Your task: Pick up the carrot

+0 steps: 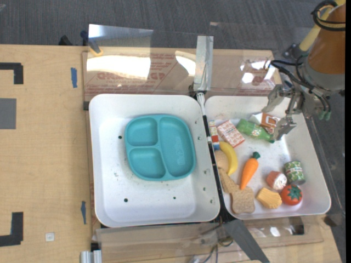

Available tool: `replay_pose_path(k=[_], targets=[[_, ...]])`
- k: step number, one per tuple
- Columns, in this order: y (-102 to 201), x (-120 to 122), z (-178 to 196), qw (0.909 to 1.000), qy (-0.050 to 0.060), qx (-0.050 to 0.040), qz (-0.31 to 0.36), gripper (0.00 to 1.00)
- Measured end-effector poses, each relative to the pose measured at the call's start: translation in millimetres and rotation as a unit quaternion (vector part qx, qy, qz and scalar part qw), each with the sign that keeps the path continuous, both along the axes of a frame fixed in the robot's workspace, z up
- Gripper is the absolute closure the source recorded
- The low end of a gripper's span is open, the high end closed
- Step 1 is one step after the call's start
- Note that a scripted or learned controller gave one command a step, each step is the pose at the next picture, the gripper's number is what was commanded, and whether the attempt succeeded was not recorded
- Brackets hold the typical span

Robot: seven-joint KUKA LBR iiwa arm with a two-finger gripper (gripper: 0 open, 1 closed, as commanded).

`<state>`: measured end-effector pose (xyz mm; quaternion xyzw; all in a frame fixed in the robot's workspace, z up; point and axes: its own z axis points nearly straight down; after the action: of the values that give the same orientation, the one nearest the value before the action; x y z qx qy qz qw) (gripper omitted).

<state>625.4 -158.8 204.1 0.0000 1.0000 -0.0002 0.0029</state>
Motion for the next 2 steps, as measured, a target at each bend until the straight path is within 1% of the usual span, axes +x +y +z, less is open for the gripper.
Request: replay_pose_path(k=[1,2], targets=[[50,-54,-83,1.0,0.0,0.0008,-0.003,0.0],[64,-96,-114,0.9914,-0.004,0.001,-0.131,0.0]])
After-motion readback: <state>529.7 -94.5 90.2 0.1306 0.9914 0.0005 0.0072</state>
